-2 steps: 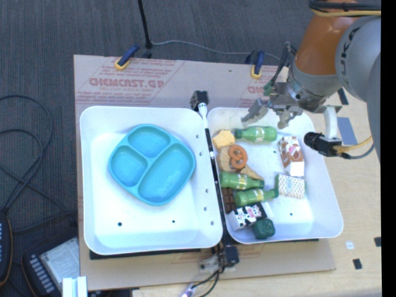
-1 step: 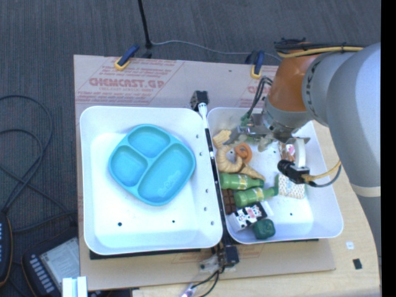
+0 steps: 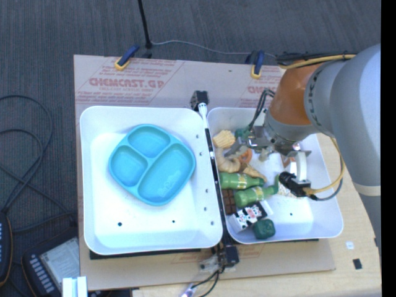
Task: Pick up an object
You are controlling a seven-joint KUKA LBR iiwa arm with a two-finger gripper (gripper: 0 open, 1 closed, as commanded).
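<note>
My gripper [image 3: 255, 143] is low over the back middle of the right bin [image 3: 322, 221], under the orange band of the arm. It sits right above a heap of small things. A yellow piece [image 3: 223, 138] and a tan croissant-shaped piece [image 3: 235, 161] lie just to its left. Two green bottles [image 3: 239, 180] [image 3: 254, 194] lie in front of it. Further forward are a brown bar [image 3: 228, 198], a black-and-white item [image 3: 250, 214] and a dark green lump [image 3: 265, 229]. The wrist hides whatever lies directly beneath it.
A blue divided plate [image 3: 152, 164] rests in the left bin [image 3: 99, 228]. A raised rim [image 3: 211, 178] separates the two bins. A black cable part [image 3: 292, 182] hangs off the arm over the right bin. Clamps [image 3: 126, 57] hold the cardboard sheet at the back.
</note>
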